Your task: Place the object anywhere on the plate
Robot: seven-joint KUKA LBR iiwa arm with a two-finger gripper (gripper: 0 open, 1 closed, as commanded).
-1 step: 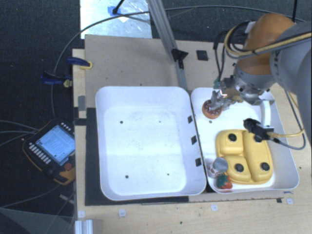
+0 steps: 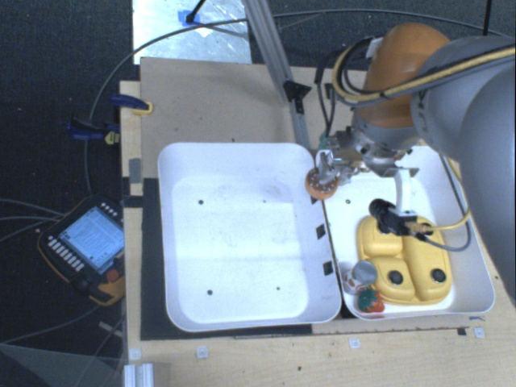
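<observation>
- My gripper (image 2: 326, 166) hangs just right of the frame's centre, over the seam where the two white bins meet, reaching in from the right under my grey arm (image 2: 468, 95) and its orange band (image 2: 403, 51).
- My fingers are drawn narrow, and a small round brown object (image 2: 321, 185) sits at their tips. It looks pinched there, hanging just below them, though the contact itself is too small to see clearly.
- The object hovers above the dividing rims, at the upper right corner of the left bin (image 2: 234, 232). I judge it is in mid-carry between bins.
- The left bin, filling the middle of the frame, has a bare white floor.
- The right bin (image 2: 476, 285), at lower right, holds a yellow moulded tray (image 2: 403, 260) with dark spots, and a few small toys (image 2: 363, 285) beside it at the bin's lower left corner.
- I cannot pick out a plate with certainty; the yellow tray may be the target.
- A handheld controller (image 2: 85, 244) lies at the far left, off the bench.
</observation>
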